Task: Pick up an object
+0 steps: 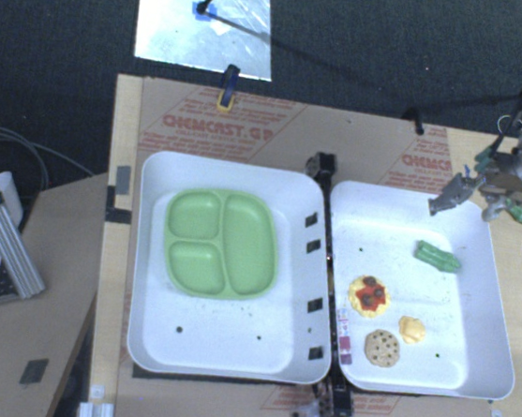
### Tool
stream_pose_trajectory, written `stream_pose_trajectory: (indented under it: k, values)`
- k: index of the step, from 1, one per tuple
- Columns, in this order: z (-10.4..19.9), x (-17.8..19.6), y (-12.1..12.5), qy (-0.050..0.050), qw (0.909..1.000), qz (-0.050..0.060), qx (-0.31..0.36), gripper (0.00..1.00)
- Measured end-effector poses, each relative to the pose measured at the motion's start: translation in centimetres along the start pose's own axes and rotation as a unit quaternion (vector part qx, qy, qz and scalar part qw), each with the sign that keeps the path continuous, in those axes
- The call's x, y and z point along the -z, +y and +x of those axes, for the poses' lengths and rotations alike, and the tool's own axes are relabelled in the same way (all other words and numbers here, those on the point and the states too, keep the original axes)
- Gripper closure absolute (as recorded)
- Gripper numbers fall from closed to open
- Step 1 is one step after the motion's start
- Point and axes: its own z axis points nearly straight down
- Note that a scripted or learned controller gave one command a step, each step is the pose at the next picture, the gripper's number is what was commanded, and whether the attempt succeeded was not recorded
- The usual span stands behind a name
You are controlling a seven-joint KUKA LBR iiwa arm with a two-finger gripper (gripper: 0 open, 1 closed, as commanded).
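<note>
The right bin (490, 306) holds several toy foods. A green pickle-shaped piece (437, 258) lies near its far right. A round yellow piece with red toppings (369, 295) sits toward the middle, a small yellow lump (410, 329) is to its right, and a brown cookie (382, 348) lies nearest the front. My gripper (472, 201) hangs over the bin's far right corner, above and behind the green piece. It is open, its two grey fingers spread apart with nothing between them.
The left bin (143, 321) holds a light green divided plate (221, 243). A black hinge strip (323, 258) runs between the bins. Cardboard lies under both bins. A shiny sheet (207, 17) lies on the dark floor behind the bench.
</note>
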Motion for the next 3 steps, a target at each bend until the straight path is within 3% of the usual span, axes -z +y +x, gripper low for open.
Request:
stream_pose_trajectory:
  k: [1,3]
  values:
    - [4.2,-6.8,-4.5,0.002,1.0000,0.004,0.002,0.00]
    - [-5.8,-19.8,5.6,0.000,1.0000,0.001,0.000,0.00]
